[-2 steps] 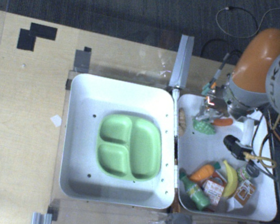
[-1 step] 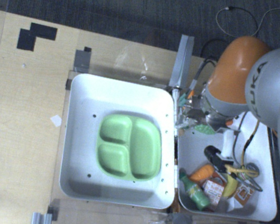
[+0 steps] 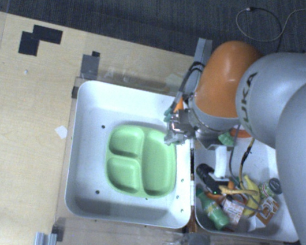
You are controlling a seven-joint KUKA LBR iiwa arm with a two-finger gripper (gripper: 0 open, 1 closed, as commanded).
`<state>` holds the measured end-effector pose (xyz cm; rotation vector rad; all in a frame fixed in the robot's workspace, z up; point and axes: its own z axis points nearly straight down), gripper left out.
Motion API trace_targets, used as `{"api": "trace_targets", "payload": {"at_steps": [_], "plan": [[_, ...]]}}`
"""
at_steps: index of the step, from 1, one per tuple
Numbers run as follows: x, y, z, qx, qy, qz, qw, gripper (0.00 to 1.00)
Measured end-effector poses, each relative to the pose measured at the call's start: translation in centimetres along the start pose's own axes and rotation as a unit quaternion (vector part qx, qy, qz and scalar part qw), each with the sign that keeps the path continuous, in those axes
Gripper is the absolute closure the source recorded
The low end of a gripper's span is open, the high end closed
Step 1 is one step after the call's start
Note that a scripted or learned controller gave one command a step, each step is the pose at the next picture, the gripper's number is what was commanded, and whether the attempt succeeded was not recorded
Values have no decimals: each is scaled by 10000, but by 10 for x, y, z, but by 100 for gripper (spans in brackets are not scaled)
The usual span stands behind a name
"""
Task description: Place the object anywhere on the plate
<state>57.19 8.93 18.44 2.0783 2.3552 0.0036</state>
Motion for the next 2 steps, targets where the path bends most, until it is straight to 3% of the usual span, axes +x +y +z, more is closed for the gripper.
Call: {"api": "trace_targets", "payload": {"at_steps": [1, 2], "plan": [[-1, 0, 0, -4, -1, 7, 10000, 0], [-27, -40, 0, -7, -3, -87, 10000, 0]]}}
